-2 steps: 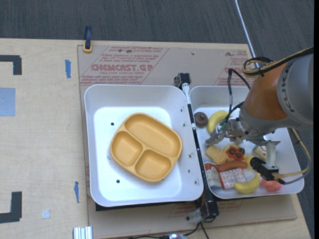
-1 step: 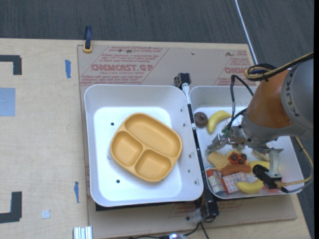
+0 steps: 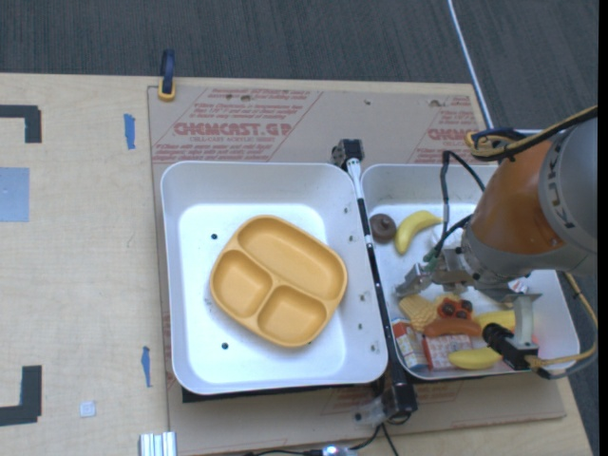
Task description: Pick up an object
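Down in the right bin (image 3: 566, 323), the gripper (image 3: 425, 275) sits low over the clutter, its metal fingers (image 3: 415, 278) pointing toward the divider between the two bins. Nothing shows between them, and whether they are released or clenched I cannot tell from this slant.

Nearest to the fingers is a pale yellow wedge (image 3: 415, 308), lying just below them in the view, toward the bin's near wall. An orange toy (image 3: 451, 315) lies just beside that, to the right, partly under the wrist. A banana (image 3: 414, 228) lies above the fingers, toward the far wall, its long axis slanting from upper right to lower left, with a brown disc (image 3: 382, 224) next to it. A second banana (image 3: 473, 357) and a red-and-white packet (image 3: 429, 350) lie along the near wall.

Judging by this, the wedge is the likeliest target: a short move toward the near wall and down would bring the fingers over it. The left bin (image 3: 180, 255) holds a yellow tray (image 3: 277, 281), well apart from the arm.
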`<state>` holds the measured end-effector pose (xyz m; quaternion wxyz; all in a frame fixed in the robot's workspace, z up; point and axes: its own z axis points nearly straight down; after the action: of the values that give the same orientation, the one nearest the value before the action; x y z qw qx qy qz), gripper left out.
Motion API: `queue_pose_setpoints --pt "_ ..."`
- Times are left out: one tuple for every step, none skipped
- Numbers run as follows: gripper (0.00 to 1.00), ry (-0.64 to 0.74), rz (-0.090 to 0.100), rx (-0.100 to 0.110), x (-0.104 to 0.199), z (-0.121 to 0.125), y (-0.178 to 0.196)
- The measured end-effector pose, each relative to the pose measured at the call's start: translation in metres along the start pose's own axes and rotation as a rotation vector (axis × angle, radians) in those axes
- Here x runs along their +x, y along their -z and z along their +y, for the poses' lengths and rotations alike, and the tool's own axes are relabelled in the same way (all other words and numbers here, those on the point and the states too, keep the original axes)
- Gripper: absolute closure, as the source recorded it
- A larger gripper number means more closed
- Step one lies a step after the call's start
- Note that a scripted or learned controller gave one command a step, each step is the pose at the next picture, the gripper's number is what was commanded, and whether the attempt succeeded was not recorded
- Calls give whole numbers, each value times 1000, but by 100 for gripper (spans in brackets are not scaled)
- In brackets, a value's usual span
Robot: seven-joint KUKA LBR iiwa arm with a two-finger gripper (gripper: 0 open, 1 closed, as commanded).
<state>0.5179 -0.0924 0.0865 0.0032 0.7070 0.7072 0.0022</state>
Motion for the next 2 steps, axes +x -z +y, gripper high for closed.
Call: queue_pose_setpoints --pt "0 0 0 0 0 -6 0" --pt "0 0 0 0 0 -21 0"
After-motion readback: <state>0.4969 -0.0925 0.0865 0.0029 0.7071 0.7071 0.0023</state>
